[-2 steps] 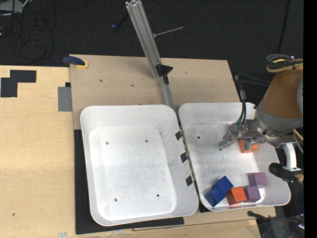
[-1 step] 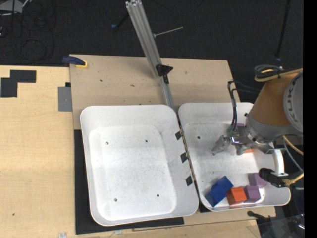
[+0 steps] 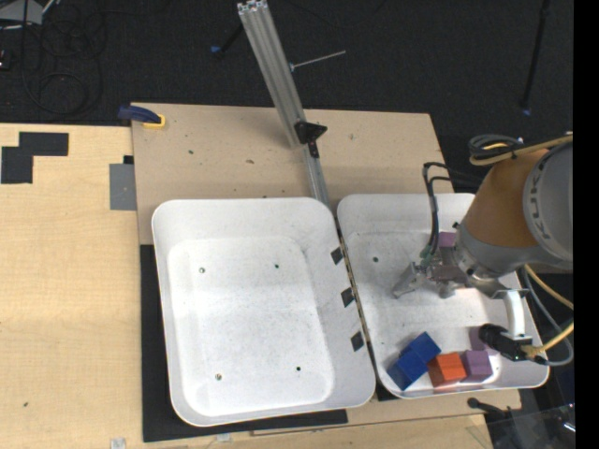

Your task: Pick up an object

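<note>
My gripper [image 3: 424,286] hangs over the middle of the right bin [image 3: 384,223], with the arm coming in from the right. Its two grey fingers [image 3: 404,285] are spread open and nothing is between them. Three small blocks lie in a row along the bin's near edge: a blue block [image 3: 414,359], an orange block [image 3: 448,369] and a purple block [image 3: 478,364]. They sit below and to the right of the gripper, apart from it. A small purple piece [image 3: 447,239] shows just behind the wrist, partly hidden by the arm.
The left bin [image 3: 178,223] stands beside the right one, with black clips [image 3: 346,296] along the shared edge. A slanted aluminium rail [image 3: 276,73] rises behind the bins. The wooden bench [image 3: 65,279] spreads to the left.
</note>
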`<action>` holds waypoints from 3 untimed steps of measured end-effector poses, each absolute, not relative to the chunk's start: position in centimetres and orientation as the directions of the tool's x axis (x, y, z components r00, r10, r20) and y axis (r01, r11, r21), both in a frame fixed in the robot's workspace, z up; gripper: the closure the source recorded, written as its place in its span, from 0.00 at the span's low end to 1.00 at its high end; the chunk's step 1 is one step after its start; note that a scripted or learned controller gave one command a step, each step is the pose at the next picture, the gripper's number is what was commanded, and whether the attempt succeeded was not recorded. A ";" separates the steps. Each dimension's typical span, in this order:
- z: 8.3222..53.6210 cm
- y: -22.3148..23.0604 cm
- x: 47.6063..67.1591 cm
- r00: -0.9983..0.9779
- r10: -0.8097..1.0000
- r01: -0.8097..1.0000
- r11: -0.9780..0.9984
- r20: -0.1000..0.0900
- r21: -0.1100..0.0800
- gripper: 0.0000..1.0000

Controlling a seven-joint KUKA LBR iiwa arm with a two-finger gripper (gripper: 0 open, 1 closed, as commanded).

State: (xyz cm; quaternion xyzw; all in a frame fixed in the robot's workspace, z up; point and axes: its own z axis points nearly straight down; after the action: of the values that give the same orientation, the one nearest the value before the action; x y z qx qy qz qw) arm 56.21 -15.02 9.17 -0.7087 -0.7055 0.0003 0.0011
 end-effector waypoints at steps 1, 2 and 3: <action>10.2 -15.1 56.2 0.010 1.000 1.000 -0.010 0.002 -0.002 1.00; 14.4 -15.2 56.2 0.005 1.000 1.000 -0.005 0.000 0.001 1.00; 20.6 -15.5 56.8 -0.001 1.000 1.000 0.001 -0.001 0.004 1.00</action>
State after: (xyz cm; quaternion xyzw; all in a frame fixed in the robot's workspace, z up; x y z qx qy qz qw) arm 56.79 -15.47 20.60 -0.7067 -0.7075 -0.0011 -0.0019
